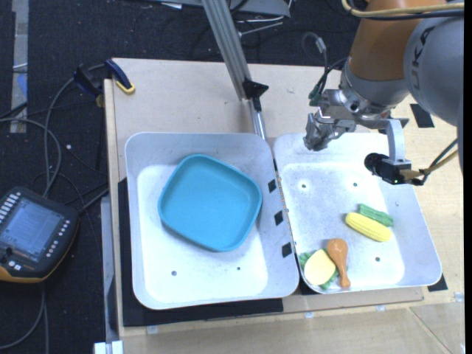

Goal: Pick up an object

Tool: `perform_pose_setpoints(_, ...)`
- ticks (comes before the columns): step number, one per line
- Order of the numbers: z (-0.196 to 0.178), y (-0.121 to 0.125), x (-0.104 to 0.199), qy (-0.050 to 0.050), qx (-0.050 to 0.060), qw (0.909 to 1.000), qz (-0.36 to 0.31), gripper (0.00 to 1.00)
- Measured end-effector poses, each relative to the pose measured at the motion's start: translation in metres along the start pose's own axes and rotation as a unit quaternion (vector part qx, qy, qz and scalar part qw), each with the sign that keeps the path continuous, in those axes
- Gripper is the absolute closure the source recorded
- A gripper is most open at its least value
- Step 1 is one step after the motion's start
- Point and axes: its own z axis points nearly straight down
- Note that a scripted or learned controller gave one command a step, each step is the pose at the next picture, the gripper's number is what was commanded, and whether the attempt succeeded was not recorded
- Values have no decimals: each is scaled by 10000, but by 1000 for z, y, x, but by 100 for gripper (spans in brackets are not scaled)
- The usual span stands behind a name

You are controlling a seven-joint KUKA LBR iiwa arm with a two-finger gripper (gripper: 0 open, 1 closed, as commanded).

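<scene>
Above the far rim of the right-hand shallow white bin (413, 227) hangs the dark two-finger gripper (318, 140), pointing down; whether it is parted or closed cannot be told from this slanted view, and nothing is seen between its tips.

Item, behind the gripper: grey arm with orange band (391, 28), reaching in over the same bin's far right corner.

Item, nearest candidate: yellow plastic corn cob with green husk (370, 224), lying on its side on the bin floor, well apart from the gripper, toward the bin's right wall. Judged light, rigid and smooth; likely to roll, so best taken across its narrow middle.

Item: tan toy drumstick (340, 259), near the bin's front rim, touching or just beside the next piece. Slim shaft offers a fair hold.

Item: yellow-green rounded toy fruit (320, 268), at the bin's front left corner, close to the wall; awkward to close around.

Item, across the bin's left wall in the neighbouring white bin (147, 168): blue square plastic plate (210, 201), broad and flat, poorly suited to a pinch.
</scene>
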Motion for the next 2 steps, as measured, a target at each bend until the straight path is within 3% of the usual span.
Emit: perform_pose_setpoints(2,2,7,95,-1,-1,10000,4,100)
